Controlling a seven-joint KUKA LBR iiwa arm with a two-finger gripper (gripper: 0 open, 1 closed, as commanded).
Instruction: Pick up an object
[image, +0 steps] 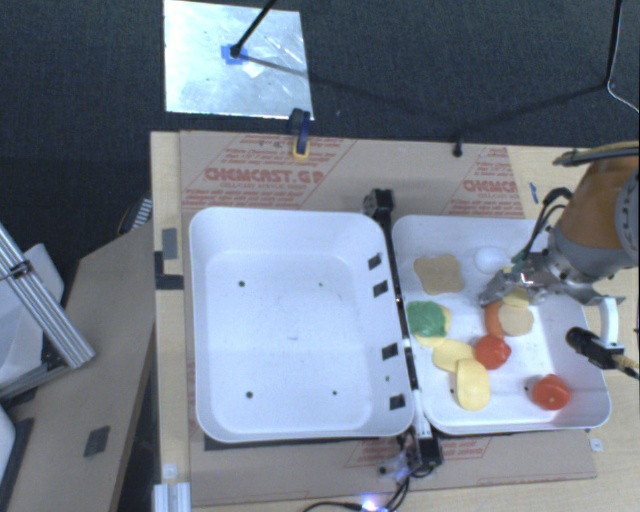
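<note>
**benchguy:** So where's this grab at? The arm (600, 215) comes in from the right and the pincer (508, 288) is down in the right bin (585, 412), right at the pale round piece (516, 320) and the orange bit (493, 319) beside it.

**tilda_k:** Early, I'd say. Nothing is lifted. Everything I can see sits on the bin floor: tan slab (438, 272) and white ball (488, 259) at the back, green lump (426, 319) by the divider, two yellow pieces (452, 352) (473, 385) toward the front, red tomato (491, 351) in the middle, another red one (549, 391) near the front corner.

**benchguy:** Is the pincer shut on anything?

**tilda_k:** Can't tell, honestly. The tip is a grey blur over the pale piece, and I wouldn't say it holds anything.

**benchguy:** So the target is probably that pale piece or the orange one?

**tilda_k:** My guess, yeah. Closing, lifting and clearing the bin are all left. The left bin (290, 300) on the desk (260, 170) has no part in this so far.
</note>
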